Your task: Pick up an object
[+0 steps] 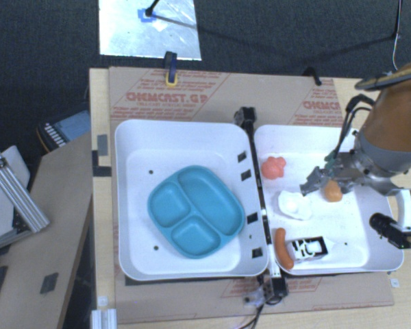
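Seen from above at a slant, a counter carries two shallow white bins side by side on a sheet of brown cardboard. The cardboard is printed in red with the word "CHEMCAST" and further letters that read roughly "GP"; the same print repeats, partly cut off, above the right bin.

The left bin holds a blue plate divided into three compartments.

The right bin is the landmark for the rest. In its upper left part lies a pink, lumpy toy. Near its middle sits a white lump. Just right of that lump is a small orange ball. Along the bin's front left edge lies an orange sausage-shaped piece, and just beside it a small black-and-white box whose label is too small to read.

The grey and orange arm reaches over the right bin's right side. Its jaws hang over the bin's middle, just beside the orange ball and above the white lump. Whether the jaws are released or clenched cannot be told, and nothing is seen between them.
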Robot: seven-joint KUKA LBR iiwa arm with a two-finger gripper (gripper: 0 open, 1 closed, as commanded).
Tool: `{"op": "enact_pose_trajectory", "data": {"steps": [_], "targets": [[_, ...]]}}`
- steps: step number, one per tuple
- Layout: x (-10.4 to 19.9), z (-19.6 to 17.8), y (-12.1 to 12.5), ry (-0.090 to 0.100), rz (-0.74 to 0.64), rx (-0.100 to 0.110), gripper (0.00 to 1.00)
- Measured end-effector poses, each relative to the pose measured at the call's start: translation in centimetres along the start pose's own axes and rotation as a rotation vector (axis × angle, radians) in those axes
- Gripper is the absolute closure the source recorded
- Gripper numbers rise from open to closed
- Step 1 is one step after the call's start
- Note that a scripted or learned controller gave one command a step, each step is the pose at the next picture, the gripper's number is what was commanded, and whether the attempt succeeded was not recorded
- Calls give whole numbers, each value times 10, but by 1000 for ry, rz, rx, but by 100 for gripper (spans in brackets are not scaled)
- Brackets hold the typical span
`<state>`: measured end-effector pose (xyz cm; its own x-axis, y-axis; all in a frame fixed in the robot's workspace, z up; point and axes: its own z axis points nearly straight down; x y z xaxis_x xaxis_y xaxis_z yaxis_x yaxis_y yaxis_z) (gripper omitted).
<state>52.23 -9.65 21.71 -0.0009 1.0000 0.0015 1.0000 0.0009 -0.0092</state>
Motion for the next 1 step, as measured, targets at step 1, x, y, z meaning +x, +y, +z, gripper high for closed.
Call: {"op": "enact_pose_trajectory", "data": {"steps": [1], "targets": [[0,-5,2,-1,-2,-10,0]]}}
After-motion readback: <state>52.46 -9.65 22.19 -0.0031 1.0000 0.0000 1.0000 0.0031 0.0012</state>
